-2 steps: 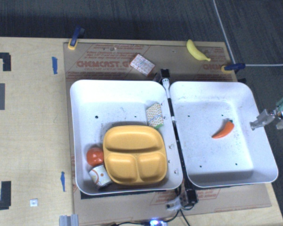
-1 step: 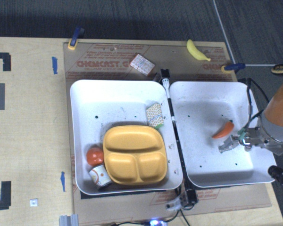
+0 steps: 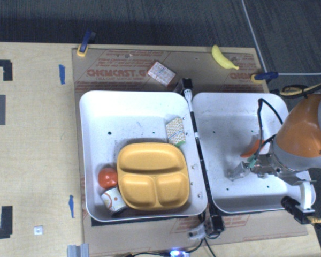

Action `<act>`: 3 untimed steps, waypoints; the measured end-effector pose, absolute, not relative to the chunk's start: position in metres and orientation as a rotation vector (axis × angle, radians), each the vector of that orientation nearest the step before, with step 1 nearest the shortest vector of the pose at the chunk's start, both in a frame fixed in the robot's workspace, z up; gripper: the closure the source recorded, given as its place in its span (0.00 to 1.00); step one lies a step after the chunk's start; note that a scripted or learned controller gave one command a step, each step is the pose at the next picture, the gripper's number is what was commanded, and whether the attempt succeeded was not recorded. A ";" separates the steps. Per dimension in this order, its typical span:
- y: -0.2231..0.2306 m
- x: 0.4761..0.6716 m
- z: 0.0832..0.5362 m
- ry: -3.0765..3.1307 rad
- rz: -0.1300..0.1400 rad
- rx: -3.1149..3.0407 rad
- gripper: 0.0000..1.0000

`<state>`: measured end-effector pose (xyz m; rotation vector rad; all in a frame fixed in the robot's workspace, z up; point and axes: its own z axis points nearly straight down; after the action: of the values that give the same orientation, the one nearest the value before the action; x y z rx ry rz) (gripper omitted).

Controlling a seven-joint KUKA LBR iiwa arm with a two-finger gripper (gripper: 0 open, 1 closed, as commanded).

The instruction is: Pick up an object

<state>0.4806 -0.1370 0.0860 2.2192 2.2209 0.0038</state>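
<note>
Two white bins sit side by side on the desk point(image 3: 32, 143). The left bin point(image 3: 96, 111) has four things in it: one big yellow tray point(image 3: 152, 174) with three hollow parts, one red ball point(image 3: 107, 177) touching the tray's left side, one small white cup with orange marks point(image 3: 113, 199) lying just below the ball, and one little patterned packet point(image 3: 175, 130) near the bin's right wall, above the tray.

In the right bin point(image 3: 224, 116) the gripper point(image 3: 241, 167) is low over the bin floor. One small orange thing point(image 3: 251, 148) is right beside it, but it is partly hidden by the arm point(image 3: 305, 133), so I cannot tell what it is. The fingers are blurry and grey against the white, so I cannot tell how far open they are or if they hold anything.

Behind the bins, on the brown board point(image 3: 123, 71), lie one yellow banana point(image 3: 223, 58) and one small pink and white box point(image 3: 160, 73). The arm is cut off at the right edge.
</note>
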 end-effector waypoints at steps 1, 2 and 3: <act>-0.101 0.481 0.086 2.222 0.004 2.220 0.00; -0.101 0.482 0.096 2.218 0.008 2.218 1.00; -0.094 0.568 0.087 2.219 0.006 2.217 1.00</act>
<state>0.5677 -0.0941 0.0865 2.2167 2.2194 0.0055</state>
